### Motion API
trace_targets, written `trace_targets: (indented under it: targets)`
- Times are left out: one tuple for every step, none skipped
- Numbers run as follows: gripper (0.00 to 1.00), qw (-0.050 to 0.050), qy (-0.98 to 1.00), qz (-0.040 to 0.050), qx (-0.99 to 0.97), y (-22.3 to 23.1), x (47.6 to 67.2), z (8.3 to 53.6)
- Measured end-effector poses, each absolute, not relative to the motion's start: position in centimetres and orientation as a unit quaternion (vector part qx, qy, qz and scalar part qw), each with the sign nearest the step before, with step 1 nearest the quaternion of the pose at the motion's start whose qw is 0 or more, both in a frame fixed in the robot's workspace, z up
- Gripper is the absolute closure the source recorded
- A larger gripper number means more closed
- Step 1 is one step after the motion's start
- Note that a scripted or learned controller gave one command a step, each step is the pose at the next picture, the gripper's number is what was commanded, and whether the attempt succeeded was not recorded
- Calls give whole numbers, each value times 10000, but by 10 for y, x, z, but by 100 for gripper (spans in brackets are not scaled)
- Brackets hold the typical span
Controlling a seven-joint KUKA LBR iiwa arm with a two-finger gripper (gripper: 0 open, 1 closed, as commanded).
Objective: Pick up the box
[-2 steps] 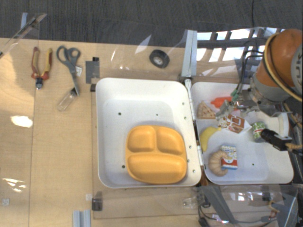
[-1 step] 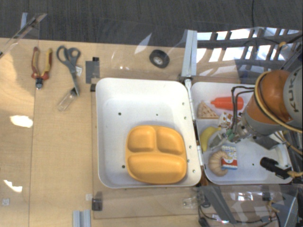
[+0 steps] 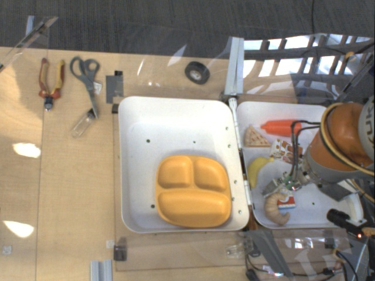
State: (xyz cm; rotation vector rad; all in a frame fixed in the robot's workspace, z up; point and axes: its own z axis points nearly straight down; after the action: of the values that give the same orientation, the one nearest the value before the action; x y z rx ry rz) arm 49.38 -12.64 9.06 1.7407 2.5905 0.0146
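The hand (image 3: 288,182) hangs low in the right bin (image 3: 310,215); whether it is spread or pinching anything I cannot tell. The small red-and-white box (image 3: 286,202) lies just below it, touching the croissant (image 3: 275,209), with a banana (image 3: 258,168) nearby.

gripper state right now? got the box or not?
Gripper: low in the right bin, above the small box beside the croissant; open or shut cannot be told, and no grasp is visible.

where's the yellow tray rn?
The yellow tray lies in the left bin, toward its front right corner, just across the divider from the right bin with the toy food.
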Motion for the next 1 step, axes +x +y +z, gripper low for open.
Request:
trace_targets:
  targets:
    - [100,152,8303,64,5570,-126,498,102]
